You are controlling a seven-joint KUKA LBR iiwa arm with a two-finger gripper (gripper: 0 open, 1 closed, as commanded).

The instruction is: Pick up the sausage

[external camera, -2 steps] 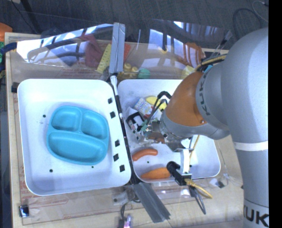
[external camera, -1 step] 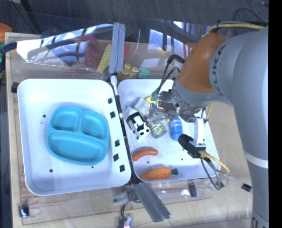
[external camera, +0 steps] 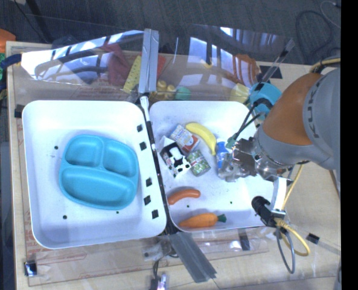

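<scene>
Carrot (external camera: 198, 220) lies nearest the front wall of the right bin (external camera: 166, 110), orange with a green stub pointing right. Just behind it, a little to the left, the sausage (external camera: 183, 194) rests on the bin floor, a short reddish-orange link lying nearly level, apart from the carrot and touching nothing else. Farther back, a cluster of small packets sits together: a black-and-white cow-patterned block (external camera: 174, 160), a green wrapped piece (external camera: 198, 164) beside it, and a red-and-white packet (external camera: 183, 136) behind them. A banana (external camera: 203, 135) curves along the right side of that cluster. The gripper (external camera: 227, 167) hangs over the right half of this bin, to the right of the banana and well apart from the sausage; whether it is spread or closed cannot be told, since the metal body blurs together there. The grey arm (external camera: 305, 122) with its orange band reaches in from the right. In the left bin (external camera: 40, 116), a blue sectioned tray (external camera: 99, 170) lies flat.
</scene>
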